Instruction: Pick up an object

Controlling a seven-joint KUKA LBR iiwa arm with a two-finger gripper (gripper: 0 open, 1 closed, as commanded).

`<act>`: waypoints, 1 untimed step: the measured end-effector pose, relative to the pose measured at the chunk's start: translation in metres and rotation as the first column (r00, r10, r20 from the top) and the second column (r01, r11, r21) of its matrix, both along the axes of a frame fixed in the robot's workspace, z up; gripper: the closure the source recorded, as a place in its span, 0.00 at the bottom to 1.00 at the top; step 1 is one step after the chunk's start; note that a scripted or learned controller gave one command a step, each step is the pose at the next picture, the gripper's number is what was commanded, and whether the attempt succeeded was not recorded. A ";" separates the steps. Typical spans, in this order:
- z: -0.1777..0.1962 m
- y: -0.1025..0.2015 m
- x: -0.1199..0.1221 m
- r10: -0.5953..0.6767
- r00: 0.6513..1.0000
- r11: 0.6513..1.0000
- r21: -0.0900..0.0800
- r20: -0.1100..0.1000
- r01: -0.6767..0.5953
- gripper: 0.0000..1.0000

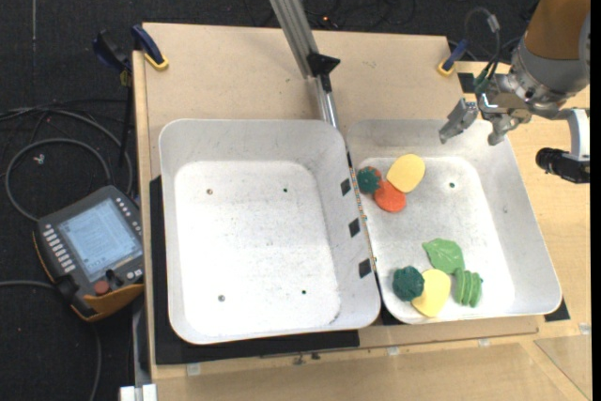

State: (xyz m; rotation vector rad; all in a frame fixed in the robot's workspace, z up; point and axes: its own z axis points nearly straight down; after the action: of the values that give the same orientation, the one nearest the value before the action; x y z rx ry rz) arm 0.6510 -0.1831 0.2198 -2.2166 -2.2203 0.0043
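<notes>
My gripper [478, 125] hangs above the far rim of the right bin [521, 230], its two fingers spread apart with nothing between them. In that bin, a yellow piece [406, 172] lies near the back left, touching an orange-red piece [391, 198] and a small dark green one [368, 179]. At the bin's front sit a light green leaf shape [443, 253], a ridged green piece [468, 287], a yellow piece [433, 291] and a dark green lump [408, 282], all crowded together. The gripper is well apart from every object.
The left bin [188, 230] adjoins the right one along a shared rim. A slanted metal pole [286, 5] crosses the bench's far side. Blue-yellow clamps [148, 47] [453, 59] sit at the far corners. A teach pendant [89, 244] lies off the bench at left.
</notes>
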 end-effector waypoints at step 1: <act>0.003 0.000 0.001 0.002 1.000 1.000 -0.001 0.003 -0.002 0.00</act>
State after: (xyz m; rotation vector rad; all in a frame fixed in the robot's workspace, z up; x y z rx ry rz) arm 0.6516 -0.1828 0.2227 -2.2170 -2.2248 0.0021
